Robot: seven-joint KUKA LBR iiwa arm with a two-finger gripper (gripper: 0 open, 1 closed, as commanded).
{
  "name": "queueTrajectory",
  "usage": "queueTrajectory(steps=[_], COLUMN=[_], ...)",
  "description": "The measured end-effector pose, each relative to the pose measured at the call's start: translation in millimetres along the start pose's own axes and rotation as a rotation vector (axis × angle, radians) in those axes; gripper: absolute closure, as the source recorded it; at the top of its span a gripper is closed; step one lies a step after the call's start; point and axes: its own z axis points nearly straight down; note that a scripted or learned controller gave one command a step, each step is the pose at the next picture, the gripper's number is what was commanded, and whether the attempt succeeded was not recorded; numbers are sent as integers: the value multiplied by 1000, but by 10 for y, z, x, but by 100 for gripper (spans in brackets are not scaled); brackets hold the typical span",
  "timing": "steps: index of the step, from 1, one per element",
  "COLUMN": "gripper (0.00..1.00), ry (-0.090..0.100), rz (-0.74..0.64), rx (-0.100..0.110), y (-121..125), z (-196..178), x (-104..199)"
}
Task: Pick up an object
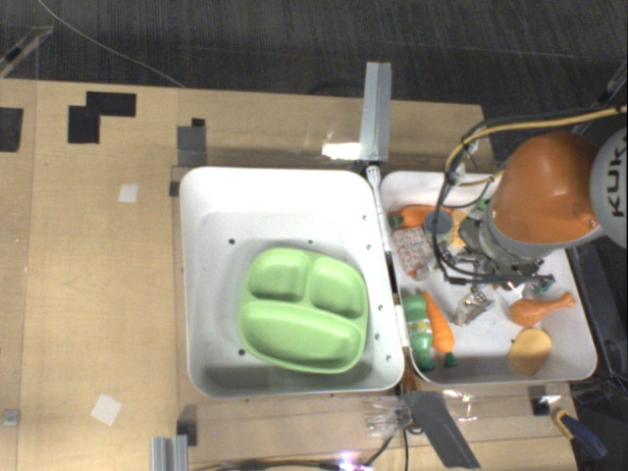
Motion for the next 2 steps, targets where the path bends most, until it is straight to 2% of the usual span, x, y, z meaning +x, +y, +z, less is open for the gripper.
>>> queueTrajectory(steps=[1,2], gripper=[0,0], ry=[-4,-6], rz=[-54,124], rx=[6,9], y=[299,374], z=[-13,-16], x=[138,224])
